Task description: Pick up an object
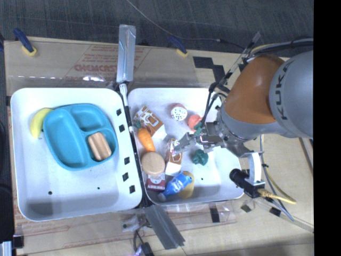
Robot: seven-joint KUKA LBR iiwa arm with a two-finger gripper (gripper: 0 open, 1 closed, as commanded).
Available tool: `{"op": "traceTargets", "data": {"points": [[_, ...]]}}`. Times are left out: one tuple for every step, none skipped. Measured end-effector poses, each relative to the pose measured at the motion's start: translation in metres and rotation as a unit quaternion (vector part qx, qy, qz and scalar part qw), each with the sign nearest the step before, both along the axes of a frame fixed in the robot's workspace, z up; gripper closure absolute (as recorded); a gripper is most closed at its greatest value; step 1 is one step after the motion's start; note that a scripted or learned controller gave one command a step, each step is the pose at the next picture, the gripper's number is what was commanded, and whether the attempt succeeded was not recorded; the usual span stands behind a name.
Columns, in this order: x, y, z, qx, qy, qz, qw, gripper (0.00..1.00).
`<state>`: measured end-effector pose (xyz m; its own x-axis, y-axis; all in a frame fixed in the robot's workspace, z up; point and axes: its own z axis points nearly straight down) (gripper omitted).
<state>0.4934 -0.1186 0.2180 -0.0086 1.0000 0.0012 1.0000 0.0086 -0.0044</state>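
— So where was the gripper (187, 140) working?
— Low in the right bin (213, 183), mid-floor, beside a small brown packet (173, 151), with a green toy (200, 157) just behind it. Whether it had closed on anything, I couldn't tell.
— And the neighbours?
— A carrot (145, 139) and a round lid (153, 163) toward the divider, a blue bottle (177, 184) at the near wall. The left bin (26, 196) carried a blue tray (69, 127).
— Best approach?
— Probably a straight descent over the packet, then closing squarely, clear of the toy.
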Motion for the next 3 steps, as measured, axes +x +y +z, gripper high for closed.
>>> {"op": "traceTargets", "data": {"points": [[0.015, 0.002, -0.107, -0.0018, -0.010, 0.137, 0.9905, 0.00], [0.075, 0.001, -0.126, 0.0000, -0.002, 0.131, 0.9914, 0.00], [0.078, 0.002, -0.110, -0.0006, -0.006, 0.133, 0.9910, 1.00]]}}
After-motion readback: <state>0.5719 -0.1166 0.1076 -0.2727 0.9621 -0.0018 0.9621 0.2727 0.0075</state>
